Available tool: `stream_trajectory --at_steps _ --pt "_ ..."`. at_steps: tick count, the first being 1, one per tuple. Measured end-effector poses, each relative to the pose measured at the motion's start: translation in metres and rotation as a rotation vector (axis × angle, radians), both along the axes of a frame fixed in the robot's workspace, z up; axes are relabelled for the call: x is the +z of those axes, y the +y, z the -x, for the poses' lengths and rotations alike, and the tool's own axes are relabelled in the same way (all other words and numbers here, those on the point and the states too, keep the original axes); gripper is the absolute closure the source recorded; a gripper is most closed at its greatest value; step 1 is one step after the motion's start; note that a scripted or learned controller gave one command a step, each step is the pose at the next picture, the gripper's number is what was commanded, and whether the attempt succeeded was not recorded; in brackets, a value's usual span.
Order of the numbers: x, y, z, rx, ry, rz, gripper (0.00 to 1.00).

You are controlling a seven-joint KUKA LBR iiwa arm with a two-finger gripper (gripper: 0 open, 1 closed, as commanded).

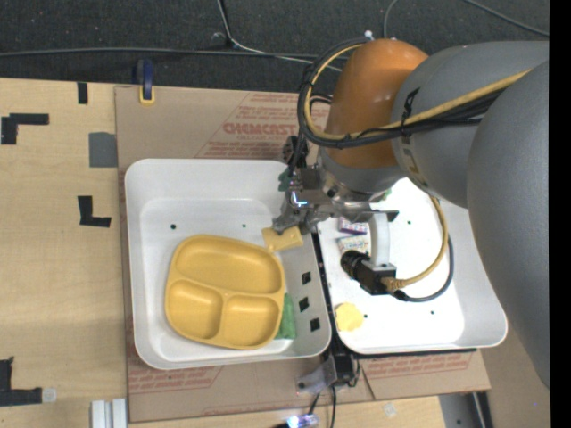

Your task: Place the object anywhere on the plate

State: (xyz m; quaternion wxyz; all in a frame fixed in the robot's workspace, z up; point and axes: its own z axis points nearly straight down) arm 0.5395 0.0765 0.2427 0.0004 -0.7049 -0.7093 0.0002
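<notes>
A: Yellow plastic, that is the plate (227, 291), with three compartments. It lies in the left bin (147, 212), toward the front, so there is bare white floor behind it.

B: And the object for the task?

A: I think it is the small tan piece (284, 238), flat like a wedge of toy cheese. It is just beside the plate's back right corner, near the wall between the two bins. The tool (294, 214) is directly above it, and the piece seems to be at the fingertips. But I cannot tell if the fingers are closed on it or only touching it, because the wrist hides them.

B: So it is not on the plate?

A: Not yet, in my judgement. It hangs or sits at the rim, a little outside. A short move toward the left and front would bring it over a compartment.

B: How is the arm standing?

A: It comes from the right, over the right bin (464, 328). The orange band (366, 96) is high and the wrist points down and to the left, so the tool reaches across the middle wall.

B: Other things?

A: A green item (287, 317) lies between the plate and the bin wall, and a small yellow thing (348, 317) lies in the right bin. Both bins stand on brown cardboard (214, 123) on the desk (53, 239).
</notes>
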Motion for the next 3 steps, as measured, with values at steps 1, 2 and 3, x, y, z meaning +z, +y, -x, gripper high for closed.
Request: stream_trajectory --at_steps 1,2,3 --pt "0.002 0.049 -0.024 0.000 0.000 0.000 1.00" --pt "-0.013 0.107 -0.045 0.000 0.000 0.001 1.00" --pt "-0.012 0.104 -0.044 -0.003 0.001 0.002 0.00"
